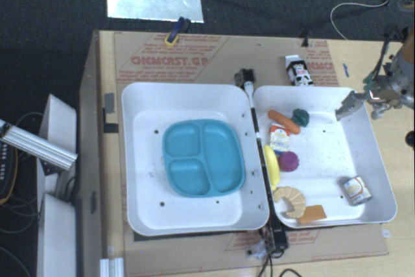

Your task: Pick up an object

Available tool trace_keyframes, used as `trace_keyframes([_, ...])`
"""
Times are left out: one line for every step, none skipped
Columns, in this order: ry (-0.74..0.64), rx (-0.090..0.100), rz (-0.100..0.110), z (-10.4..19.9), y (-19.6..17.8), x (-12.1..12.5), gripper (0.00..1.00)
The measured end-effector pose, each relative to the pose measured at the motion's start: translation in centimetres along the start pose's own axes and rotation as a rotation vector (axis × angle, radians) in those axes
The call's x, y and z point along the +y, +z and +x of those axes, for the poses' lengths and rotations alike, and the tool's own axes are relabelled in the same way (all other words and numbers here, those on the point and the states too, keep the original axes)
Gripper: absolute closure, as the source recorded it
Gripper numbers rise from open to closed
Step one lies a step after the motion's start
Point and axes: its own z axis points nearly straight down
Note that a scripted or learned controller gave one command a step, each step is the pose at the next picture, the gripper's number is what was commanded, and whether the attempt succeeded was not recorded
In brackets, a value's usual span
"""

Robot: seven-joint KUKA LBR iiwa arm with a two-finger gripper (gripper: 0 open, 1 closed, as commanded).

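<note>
The right bin (327, 156) holds several small items: an orange carrot (283, 120), a green piece (300, 117), a small white and red carton (279, 137), a purple ball (288, 161), a yellow banana (272, 167), a tan croissant (290, 200), an orange wedge (313, 213) and a small can (356, 190). My gripper (360, 109) hangs over the bin's far right corner, open, with nothing between its fingers. It is well to the right of the carrot and above the can.
The left bin (146, 139) holds a blue divided plate (203, 157). A small black and white object (297, 71) lies on the cardboard behind the right bin. The right bin's middle floor is bare white.
</note>
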Motion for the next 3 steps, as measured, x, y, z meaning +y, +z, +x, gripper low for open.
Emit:
trace_keyframes([-0.001,0.002,0.003,4.1,10.6,4.1,0.0])
trace_keyframes([-0.001,-0.002,-0.007,8.1,16.3,5.9,0.0])
trace_keyframes([-0.002,0.0,-0.002,9.1,16.7,9.3,0.0])
